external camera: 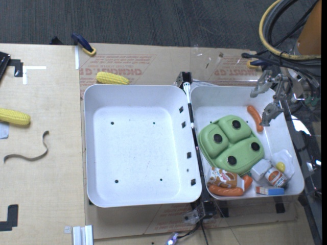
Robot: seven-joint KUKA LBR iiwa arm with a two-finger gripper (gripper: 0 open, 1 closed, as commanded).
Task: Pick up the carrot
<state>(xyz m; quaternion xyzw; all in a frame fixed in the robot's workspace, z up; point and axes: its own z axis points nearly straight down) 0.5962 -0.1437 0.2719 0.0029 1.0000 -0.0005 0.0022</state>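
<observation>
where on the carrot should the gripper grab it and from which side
Grip the carrot across its middle, coming straight down from above. It lies flat in the right bin, long and thin, with bare floor on both sides; the gripper hovers right beside it.

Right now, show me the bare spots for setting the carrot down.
Left bin: its whole floor is bare. Right bin: a bare strip along the back wall, above the green tray. The front is crowded, with the sausage and small packs. The carrot lies beside the gripper.
</observation>
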